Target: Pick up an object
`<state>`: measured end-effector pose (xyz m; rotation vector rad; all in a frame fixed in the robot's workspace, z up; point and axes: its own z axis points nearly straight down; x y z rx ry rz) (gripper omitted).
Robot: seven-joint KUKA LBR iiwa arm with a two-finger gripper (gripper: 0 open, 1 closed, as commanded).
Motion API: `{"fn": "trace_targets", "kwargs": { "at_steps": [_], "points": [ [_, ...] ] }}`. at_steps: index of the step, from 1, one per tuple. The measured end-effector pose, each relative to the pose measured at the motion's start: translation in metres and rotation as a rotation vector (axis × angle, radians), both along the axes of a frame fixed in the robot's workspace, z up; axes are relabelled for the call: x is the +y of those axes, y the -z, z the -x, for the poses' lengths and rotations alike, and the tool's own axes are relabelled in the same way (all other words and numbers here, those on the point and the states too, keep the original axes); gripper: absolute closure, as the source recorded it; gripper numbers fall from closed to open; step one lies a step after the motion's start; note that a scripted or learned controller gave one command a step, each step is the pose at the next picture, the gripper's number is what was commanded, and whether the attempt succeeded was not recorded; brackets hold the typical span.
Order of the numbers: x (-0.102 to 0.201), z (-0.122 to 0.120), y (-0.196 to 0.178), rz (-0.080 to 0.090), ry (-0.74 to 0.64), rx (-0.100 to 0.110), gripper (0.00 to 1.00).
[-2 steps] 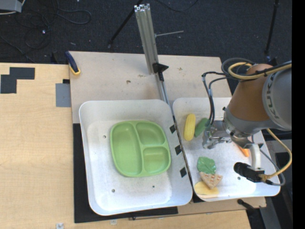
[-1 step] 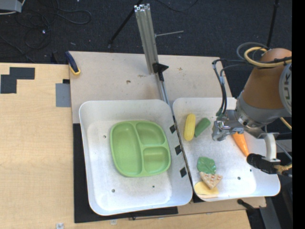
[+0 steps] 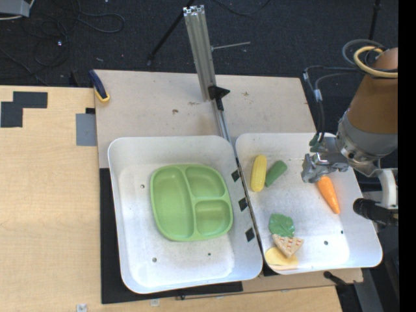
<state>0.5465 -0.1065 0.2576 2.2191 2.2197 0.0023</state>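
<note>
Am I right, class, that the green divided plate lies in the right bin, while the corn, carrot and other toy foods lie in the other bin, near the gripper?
Not quite. The camera view shows the green divided plate in the left bin, not the right one. The rest holds: the corn, carrot and other toy foods lie in the other bin, near the gripper.

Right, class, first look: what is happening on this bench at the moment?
A grey robot arm with an orange band reaches in from the right, and its tool hangs over the right white bin, right beside an orange toy carrot. Whether it grips the carrot is unclear. A yellow corn cob lies further left. The left white bin holds a green divided plate.
</note>
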Motion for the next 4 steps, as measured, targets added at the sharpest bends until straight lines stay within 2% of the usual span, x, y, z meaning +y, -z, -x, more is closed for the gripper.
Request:
{"fn": "trace_targets", "kwargs": {
  "at_steps": [1, 2, 3, 4],
  "points": [
    [0.056, -0.023, 0.006, -0.003, -0.005, 0.005, 1.00],
    [0.107, -0.027, 0.018, -0.003, -0.004, 0.008, 1.00],
    [0.153, -0.045, 0.013, -0.002, -0.004, 0.004, 1.00],
    [0.204, -0.049, 0.025, -0.001, -0.004, 0.006, 1.00]
  ]
}}
